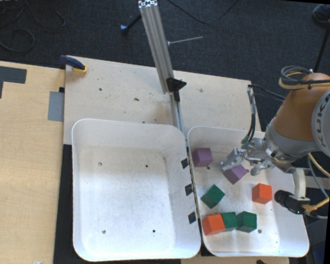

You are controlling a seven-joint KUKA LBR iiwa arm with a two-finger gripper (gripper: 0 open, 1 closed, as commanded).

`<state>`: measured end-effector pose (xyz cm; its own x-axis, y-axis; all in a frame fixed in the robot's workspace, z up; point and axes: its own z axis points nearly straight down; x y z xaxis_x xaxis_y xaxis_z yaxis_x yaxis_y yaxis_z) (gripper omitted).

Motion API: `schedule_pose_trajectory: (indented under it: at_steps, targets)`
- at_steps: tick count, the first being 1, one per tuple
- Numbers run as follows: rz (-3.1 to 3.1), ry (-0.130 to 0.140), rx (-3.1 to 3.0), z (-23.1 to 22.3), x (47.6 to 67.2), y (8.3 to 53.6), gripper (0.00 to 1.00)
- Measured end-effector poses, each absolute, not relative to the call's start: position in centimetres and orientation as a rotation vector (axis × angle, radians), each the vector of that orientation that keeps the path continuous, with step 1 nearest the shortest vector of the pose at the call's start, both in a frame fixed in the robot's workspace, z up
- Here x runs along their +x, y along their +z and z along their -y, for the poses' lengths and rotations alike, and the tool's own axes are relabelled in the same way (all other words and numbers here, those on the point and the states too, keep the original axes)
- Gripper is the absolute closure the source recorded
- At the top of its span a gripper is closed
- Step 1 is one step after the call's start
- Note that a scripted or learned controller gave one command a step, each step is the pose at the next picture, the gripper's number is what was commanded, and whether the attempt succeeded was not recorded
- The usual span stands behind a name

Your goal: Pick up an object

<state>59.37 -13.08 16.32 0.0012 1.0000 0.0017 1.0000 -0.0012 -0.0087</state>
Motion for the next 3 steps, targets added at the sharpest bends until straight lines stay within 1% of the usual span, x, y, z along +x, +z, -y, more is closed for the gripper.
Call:
schedule_pose_trajectory:
  at_steps: [1,2,3]
  targets:
    - [2.231,0.002,-2.227,12.9,60.5,11.7,0.00]
    - [2.234,-0.015,-2.240,13.0,60.9,12.0,0.00]
    - [2.230,-0.018,-2.247,13.2,61.0,13.0,1.00]
